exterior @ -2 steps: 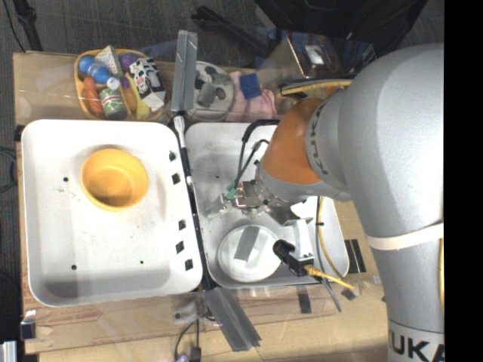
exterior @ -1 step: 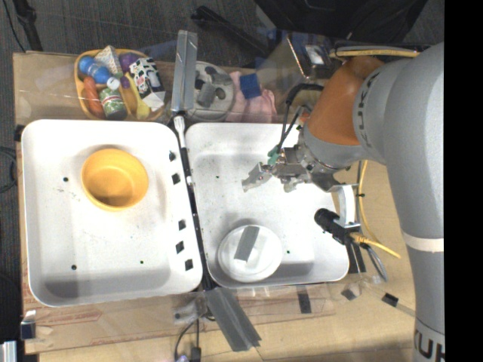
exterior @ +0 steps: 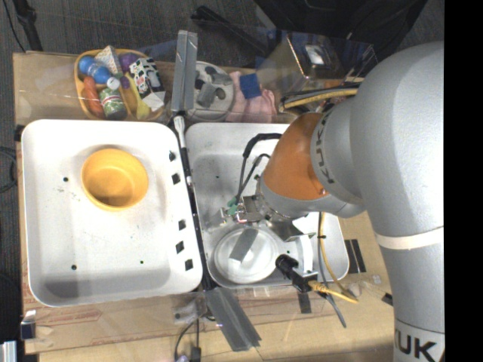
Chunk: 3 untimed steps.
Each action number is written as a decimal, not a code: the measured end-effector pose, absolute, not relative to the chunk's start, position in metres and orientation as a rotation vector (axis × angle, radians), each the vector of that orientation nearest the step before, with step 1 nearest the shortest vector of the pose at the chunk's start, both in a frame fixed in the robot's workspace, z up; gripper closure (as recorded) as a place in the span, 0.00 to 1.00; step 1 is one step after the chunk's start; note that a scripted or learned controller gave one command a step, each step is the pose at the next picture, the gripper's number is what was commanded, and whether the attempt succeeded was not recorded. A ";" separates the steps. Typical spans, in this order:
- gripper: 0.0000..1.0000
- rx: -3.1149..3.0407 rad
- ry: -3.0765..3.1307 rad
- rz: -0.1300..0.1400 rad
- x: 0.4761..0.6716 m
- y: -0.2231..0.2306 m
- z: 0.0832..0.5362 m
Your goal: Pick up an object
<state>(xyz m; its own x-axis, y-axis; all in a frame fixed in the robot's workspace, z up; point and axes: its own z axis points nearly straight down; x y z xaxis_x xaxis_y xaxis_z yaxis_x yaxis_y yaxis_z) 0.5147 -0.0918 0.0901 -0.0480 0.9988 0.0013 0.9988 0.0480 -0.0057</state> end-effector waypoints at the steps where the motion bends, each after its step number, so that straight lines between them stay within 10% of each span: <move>1: 0.00 -2.390 -2.034 0.004 0.553 -0.117 0.131; 2: 0.00 -2.265 -2.170 0.003 0.508 -0.108 0.091; 3: 0.00 -2.291 -2.145 0.002 0.523 -0.135 0.137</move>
